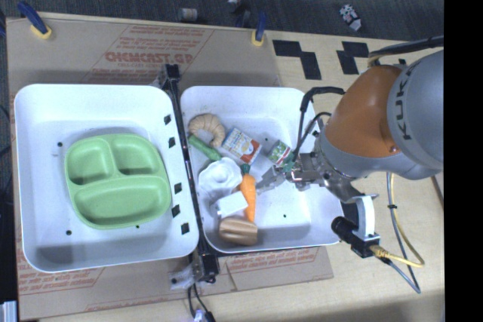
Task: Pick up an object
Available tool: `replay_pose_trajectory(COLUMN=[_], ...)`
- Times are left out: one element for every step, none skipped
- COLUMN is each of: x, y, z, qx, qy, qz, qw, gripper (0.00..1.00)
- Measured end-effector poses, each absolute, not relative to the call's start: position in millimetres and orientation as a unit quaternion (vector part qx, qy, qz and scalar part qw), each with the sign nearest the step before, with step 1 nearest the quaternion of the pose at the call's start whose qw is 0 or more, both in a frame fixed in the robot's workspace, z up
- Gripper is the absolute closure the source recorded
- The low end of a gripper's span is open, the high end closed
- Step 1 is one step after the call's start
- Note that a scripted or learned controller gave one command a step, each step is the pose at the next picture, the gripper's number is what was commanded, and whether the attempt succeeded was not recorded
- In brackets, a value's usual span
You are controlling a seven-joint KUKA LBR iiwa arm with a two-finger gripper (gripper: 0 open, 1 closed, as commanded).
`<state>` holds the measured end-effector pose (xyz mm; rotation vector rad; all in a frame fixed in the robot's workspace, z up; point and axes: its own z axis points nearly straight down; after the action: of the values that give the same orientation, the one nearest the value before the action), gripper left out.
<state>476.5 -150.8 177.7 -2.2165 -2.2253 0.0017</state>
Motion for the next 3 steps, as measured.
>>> replay_pose_trajectory(x=[480.5,481.6,481.5], y=[-150,-149,-149], z=[110,120,120], qx=[-0.706,-0.703,-0.703], qy=[-0.709,-0.711,-0.711], qz=[-0.0027,-0.0025,-0.0025], qw=[-0.006,-0.006,-0.006], gripper=[0.0,1.0,0.0])
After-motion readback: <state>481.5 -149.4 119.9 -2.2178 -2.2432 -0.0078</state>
